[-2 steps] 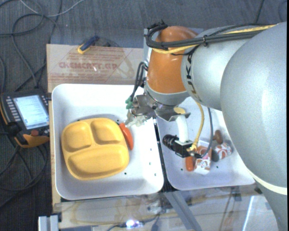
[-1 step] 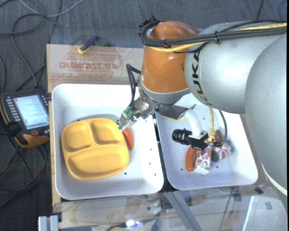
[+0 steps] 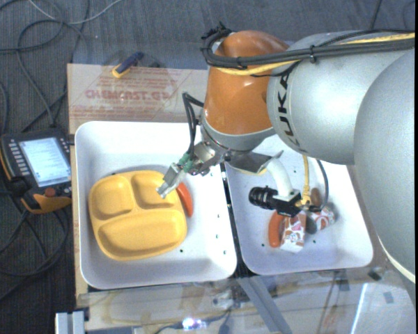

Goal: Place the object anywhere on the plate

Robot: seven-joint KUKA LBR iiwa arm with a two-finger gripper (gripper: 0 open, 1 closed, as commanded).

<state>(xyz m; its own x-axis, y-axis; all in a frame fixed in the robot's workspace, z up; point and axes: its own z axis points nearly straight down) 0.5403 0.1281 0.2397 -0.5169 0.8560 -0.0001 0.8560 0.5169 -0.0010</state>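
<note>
Left bin (image 3: 125, 134): we log one yellow sectioned plate (image 3: 136, 218), and an orange object (image 3: 187, 200) at its 3 o'clock rim, touching or just beside it. Gripper (image 3: 170, 184): over the plate's 2 o'clock edge, right beside the object; we cannot tell how it is set. Right bin (image 3: 348, 249): small mixed items (image 3: 292, 218) clustered near centre.

plate (image 3: 136, 221) | yellow, compartmented, three shallow wells | lies flat in the left white bin, turned slightly askew || object (image 3: 187, 200) | small, orange-red, elongated, partly hidden | lies in the same bin, just off the plate's right edge, whether touching the rim cannot be told
</note>
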